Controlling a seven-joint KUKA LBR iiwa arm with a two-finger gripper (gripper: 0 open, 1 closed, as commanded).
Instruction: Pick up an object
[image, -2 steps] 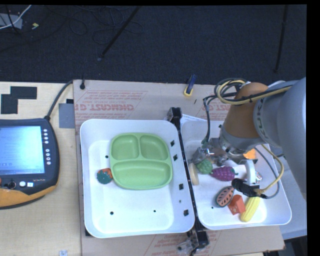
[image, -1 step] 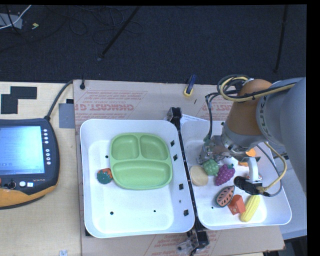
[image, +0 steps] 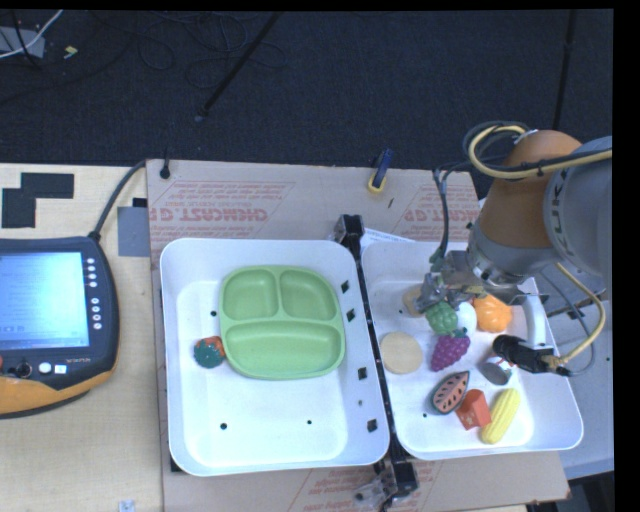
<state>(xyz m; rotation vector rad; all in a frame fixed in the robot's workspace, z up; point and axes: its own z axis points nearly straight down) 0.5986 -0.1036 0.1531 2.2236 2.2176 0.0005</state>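
Hovering low over the crowded right bin (image: 570, 425), the hand (image: 437, 295) sits just beside the broccoli (image: 441, 318), its grip state impossible to tell.

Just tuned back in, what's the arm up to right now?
The arm's gripper is down in the right bin, right over the green broccoli-like toy, with purple grapes and an orange piece beside it. I can't tell whether it has anything gripped. The left bin holds a green divided plate and a small red-green toy.
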